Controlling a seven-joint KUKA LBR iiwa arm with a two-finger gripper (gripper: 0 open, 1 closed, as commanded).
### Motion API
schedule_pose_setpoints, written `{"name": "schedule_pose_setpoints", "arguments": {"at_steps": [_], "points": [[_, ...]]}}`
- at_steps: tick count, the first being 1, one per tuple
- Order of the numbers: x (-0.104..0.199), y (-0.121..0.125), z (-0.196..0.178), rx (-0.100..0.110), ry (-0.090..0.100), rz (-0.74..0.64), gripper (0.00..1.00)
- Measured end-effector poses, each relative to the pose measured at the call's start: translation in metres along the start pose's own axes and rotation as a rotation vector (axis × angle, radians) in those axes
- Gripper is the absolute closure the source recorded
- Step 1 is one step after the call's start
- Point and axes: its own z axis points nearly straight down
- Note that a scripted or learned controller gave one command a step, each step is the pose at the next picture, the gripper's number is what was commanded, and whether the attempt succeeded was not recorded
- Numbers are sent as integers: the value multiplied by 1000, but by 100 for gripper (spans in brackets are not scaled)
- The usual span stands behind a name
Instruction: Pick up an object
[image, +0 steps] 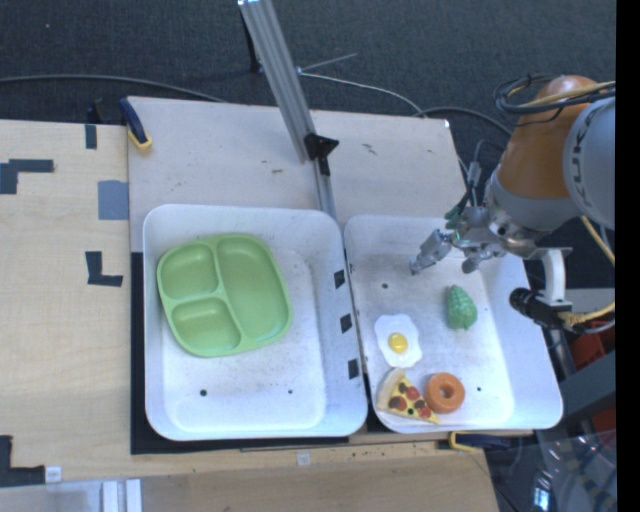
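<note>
A: Hovering over the right bin (520, 392), near its far edge, is the gripper (447, 256). Its two fingers are spread apart, with nothing between them.

B: Where are the things it could pick up?

A: All lie toward the bin's near edge. A green toy (460, 307) is closest, just nearward of the jaws, its long axis running far to near. A fried egg (398, 341) sits past it toward the left wall. A pizza slice (407, 398) and a donut (445, 392) sit by the near edge.

B: And the left bin (170, 400)?

A: It holds a green tray (223, 294).
</note>
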Motion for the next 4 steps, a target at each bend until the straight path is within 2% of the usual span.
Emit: {"name": "schedule_pose_setpoints", "arguments": {"at_steps": [1,2,3,4], "points": [[0,0,0,0,0,0,0],[5,0,64,7,0,1,0],[5,0,112,-1,-3,1,0],[6,0,100,0,-1,0,100]]}}
